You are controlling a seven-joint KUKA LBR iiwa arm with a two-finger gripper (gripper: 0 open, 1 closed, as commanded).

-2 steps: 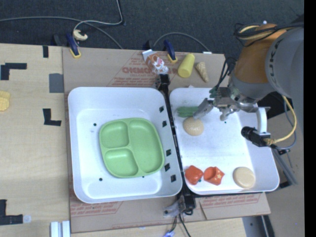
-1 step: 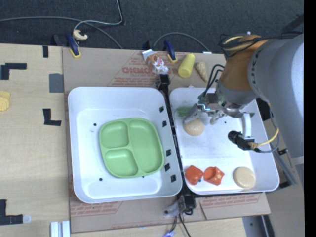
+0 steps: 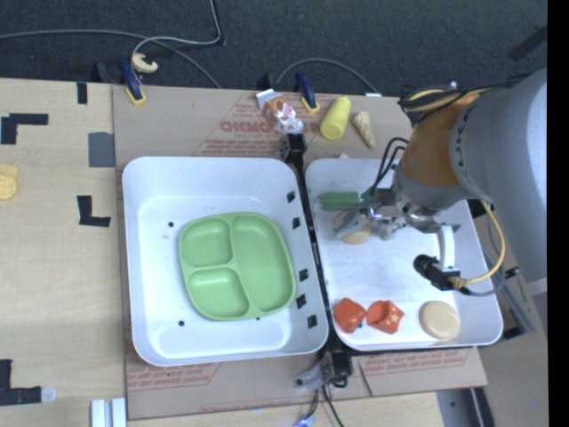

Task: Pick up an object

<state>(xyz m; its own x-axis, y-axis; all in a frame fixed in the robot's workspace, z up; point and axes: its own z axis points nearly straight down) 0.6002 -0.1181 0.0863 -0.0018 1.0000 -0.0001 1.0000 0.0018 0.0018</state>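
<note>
The gripper (image 3: 366,217) is low in the right bin (image 3: 391,278), its tip at a tan object (image 3: 356,235) with a green object (image 3: 338,201) just at its 11 o'clock; whether it grips either cannot be told. Nothing looks lifted, so the pick seems unfinished, and two red pieces (image 3: 368,315) and a beige round (image 3: 439,319) lie toward 6 o'clock.

You are looking at a light wooden bench (image 3: 53,265) lying under a brown cardboard sheet (image 3: 204,123); beyond the bench, dark carpet (image 3: 356,16) is stretching away.
</note>
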